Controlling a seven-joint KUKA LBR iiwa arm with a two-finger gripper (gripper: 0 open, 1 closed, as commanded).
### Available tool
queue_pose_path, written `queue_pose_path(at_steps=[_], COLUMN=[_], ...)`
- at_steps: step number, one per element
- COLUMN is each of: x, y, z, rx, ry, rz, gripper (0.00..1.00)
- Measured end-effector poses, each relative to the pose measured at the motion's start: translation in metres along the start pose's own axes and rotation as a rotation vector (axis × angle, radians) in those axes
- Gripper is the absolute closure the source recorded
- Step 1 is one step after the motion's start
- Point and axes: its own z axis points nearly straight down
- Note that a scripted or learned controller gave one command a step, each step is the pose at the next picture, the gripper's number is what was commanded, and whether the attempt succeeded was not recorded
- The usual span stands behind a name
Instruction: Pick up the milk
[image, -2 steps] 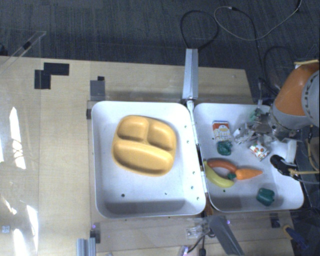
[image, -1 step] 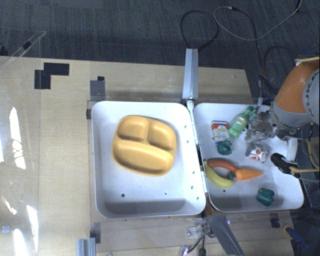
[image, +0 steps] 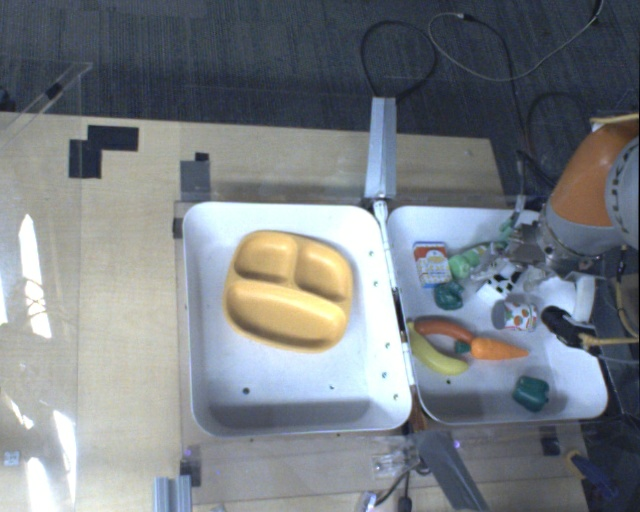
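The milk (image: 497, 287) looks like a small white carton with black cow-like patches, lying in the upper middle of the right bin (image: 590, 400). My gripper (image: 510, 262) reaches in from the right and hangs directly over the carton's far edge, very close to it or touching it. The arm's grey wrist and orange band (image: 585, 185) stand above the bin's right rim. Part of the carton is hidden under the gripper, and I cannot see anything held.
Around the carton lie a red-and-white box (image: 431, 263), a pale green piece (image: 463, 265), a teal piece (image: 448, 296), a small white printed item (image: 518, 318), a banana (image: 438, 356), a carrot (image: 488, 348) and a green block (image: 531, 392). A yellow bread-like loaf (image: 288, 290) lies in the left bin (image: 210, 400).
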Motion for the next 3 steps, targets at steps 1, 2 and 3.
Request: queue_pose_path(at_steps=[1,2,3], x=[-0.015,-0.014,0.078], y=[0.036,0.038,0.042], z=[0.023,0.009,-0.077], rx=[0.002,-0.003,0.001], ry=[-0.007,-0.009,-0.007], rz=[-0.055,-0.062,-0.094], gripper=[0.0,1.0,1.0])
